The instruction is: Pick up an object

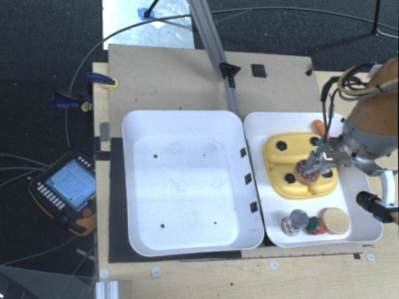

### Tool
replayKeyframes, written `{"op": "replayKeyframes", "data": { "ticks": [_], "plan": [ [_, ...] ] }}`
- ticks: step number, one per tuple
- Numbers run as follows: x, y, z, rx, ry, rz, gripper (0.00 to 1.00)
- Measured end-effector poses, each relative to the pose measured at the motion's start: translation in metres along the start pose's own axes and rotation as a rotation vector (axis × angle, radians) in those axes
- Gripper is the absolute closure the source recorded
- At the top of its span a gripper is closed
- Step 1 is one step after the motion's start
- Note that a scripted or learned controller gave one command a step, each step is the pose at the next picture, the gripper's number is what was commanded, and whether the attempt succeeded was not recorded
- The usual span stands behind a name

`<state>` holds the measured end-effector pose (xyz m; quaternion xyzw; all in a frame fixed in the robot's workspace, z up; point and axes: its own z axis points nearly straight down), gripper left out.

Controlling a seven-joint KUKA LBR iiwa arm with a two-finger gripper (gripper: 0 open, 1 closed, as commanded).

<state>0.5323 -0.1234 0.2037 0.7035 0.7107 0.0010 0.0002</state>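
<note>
1. The gripper [319,159] hangs low over the right bin [368,230], on the end of the arm [374,120] that reaches in from the right; whether it is wide, narrow or holding anything cannot be told.
2. Directly under its tip lies a small dark reddish ring-shaped object [308,172], resting on top of a yellow block with black dots [290,161].
3. Just beyond the gripper's far side, a small orange piece [319,127] peeks out beside the yellow block's far edge.
4. Toward the near rim, well apart from the tool, sit a grey and silver object [294,222], a red and green one [315,225] and a tan disc [336,220] in a row.
5. The left bin [140,129] lies farther left.
</note>
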Motion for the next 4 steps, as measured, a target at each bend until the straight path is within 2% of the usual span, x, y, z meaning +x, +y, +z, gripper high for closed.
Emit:
{"op": "replayKeyframes", "data": {
  "ticks": [2,3,4],
  "plan": [
    [0.106,0.009,0.011,0.001,0.001,0.000,1.00],
    [0.170,0.008,0.005,0.000,0.002,-0.002,1.00],
    [0.219,0.009,0.006,0.001,0.001,-0.001,1.00]
  ]
}}
